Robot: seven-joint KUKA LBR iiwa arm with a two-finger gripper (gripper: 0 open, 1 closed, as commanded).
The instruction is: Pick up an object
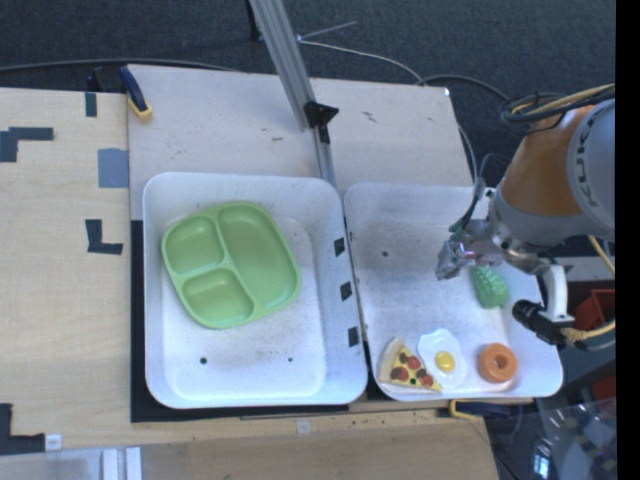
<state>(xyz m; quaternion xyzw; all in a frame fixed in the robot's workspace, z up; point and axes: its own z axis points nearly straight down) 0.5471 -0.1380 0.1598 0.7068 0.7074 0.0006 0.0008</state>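
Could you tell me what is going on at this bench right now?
The arm's gripper hangs low over the right bin, beside a green toy. A pizza slice, fried egg and donut lie along that bin's near edge. A green divided plate sits in the left bin.

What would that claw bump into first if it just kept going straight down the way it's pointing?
Probably the bare white floor of the right bin. The gripper points down over it, just left of the green toy. Depth is hard to judge from above, so it might graze that toy.
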